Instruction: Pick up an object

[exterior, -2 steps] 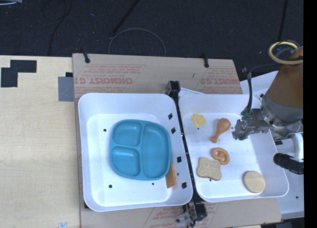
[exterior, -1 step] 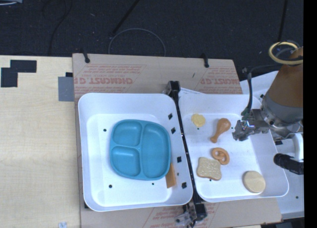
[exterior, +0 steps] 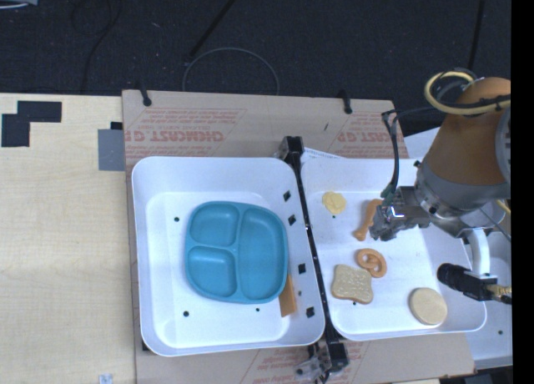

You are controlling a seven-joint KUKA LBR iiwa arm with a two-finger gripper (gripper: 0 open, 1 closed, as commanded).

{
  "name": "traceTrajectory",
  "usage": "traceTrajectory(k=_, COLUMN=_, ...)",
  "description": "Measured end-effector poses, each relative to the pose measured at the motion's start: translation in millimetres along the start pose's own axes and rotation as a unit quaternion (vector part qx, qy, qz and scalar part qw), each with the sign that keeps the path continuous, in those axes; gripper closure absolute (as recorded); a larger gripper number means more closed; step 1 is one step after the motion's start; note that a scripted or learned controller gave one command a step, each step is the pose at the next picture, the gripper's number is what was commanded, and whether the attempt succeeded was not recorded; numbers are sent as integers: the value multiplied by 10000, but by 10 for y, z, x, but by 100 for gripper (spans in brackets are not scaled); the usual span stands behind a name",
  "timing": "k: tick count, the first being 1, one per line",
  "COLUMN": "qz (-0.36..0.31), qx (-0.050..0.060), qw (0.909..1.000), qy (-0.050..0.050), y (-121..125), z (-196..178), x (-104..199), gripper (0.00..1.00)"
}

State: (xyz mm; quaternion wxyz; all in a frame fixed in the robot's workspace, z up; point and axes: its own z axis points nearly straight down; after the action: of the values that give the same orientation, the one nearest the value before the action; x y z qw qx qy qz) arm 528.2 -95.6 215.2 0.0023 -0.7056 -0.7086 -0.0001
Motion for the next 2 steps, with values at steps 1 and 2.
traceTrajectory(k=1, qz=-8, qx=7, qw=10000, qy=2, y=-45, z=0, x=634, gripper=100)
traceTrajectory(k=2, qz=-2, qx=9, qw=10000, qy=-5, y=-181, z=-100, x=1158, gripper=100)
